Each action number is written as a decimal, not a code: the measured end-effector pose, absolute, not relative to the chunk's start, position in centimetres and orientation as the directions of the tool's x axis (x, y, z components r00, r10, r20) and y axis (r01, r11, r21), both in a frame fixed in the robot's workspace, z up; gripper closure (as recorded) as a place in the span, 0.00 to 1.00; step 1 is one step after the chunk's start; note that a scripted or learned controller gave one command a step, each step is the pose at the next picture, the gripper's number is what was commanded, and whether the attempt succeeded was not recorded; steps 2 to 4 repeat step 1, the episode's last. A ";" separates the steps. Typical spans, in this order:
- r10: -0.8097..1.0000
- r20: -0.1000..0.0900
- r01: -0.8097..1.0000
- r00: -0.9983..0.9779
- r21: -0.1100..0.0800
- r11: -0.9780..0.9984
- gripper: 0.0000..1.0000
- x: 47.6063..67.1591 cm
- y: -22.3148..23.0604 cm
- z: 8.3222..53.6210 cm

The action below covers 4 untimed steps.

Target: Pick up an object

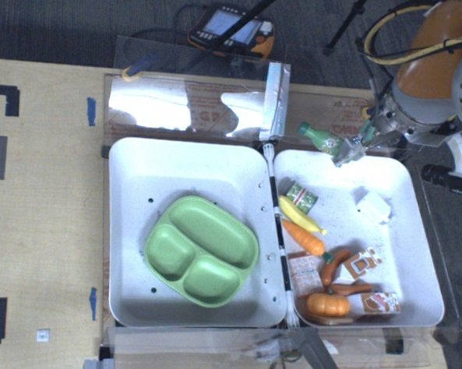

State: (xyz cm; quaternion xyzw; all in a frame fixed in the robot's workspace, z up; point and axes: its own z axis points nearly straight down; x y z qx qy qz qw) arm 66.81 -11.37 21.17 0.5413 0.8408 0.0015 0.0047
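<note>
Gripper (348, 153) up over the back left corner of the right bin (423, 230), at the end of the grey arm (437, 71) coming in from the upper right. Green bottle (321, 138) lying on its side just left of the gripper, over the bin's back rim, cap end pointing left and away, other end meeting the gripper's tip. Too blurred at that meeting point to tell whether clenched on the bottle or merely touching it; grip state not readable.

Down in the right bin, well apart from the gripper: small green carton (300, 196) near the left wall, banana (301, 217) just in front of it, carrot (304, 237) beside the banana. White block (374, 206) alone toward the right, nearest of these to the gripper. Sausage (335, 264), two small orange-and-white cartons (364, 262) (380, 303) and a round orange fruit (327, 305) crowded in the front corner.

Left bin (138, 174) bearing a green divided plate (203, 252), set at a slant, three compartments up.

Behind the bins, a handheld controller (229, 31) on the dark floor.
</note>
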 end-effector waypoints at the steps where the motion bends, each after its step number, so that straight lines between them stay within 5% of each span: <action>1: 0.973 0.001 0.973 -0.229 -0.002 0.229 1.00 66.7 -6.3 18.5; 4: 0.973 0.001 0.973 -0.229 -0.002 0.229 1.00 66.7 -6.3 18.5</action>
